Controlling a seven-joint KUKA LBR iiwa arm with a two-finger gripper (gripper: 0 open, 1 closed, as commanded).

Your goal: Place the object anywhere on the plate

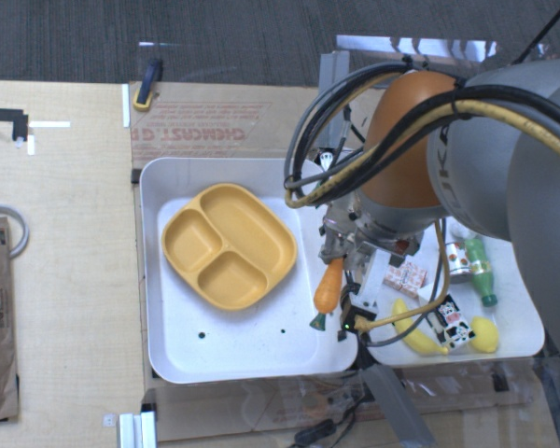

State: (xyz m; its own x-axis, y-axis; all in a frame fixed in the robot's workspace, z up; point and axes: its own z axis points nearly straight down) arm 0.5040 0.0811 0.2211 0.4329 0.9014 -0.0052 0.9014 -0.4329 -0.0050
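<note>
Camera view, from above at a slant. Two shallow white bins sit side by side on the table: the left bin and the right bin. The left bin holds one yellow plate with three compartments (tilted diagonally, nothing on it). One grey arm with an orange band reaches in from the right; its claw hangs over the divide between the bins, clenched on one toy carrot (orange, green end downward), which is just right of the plate and apart from it. The right bin holds one green bottle, one banana, one lemon and a small patterned box.
</note>
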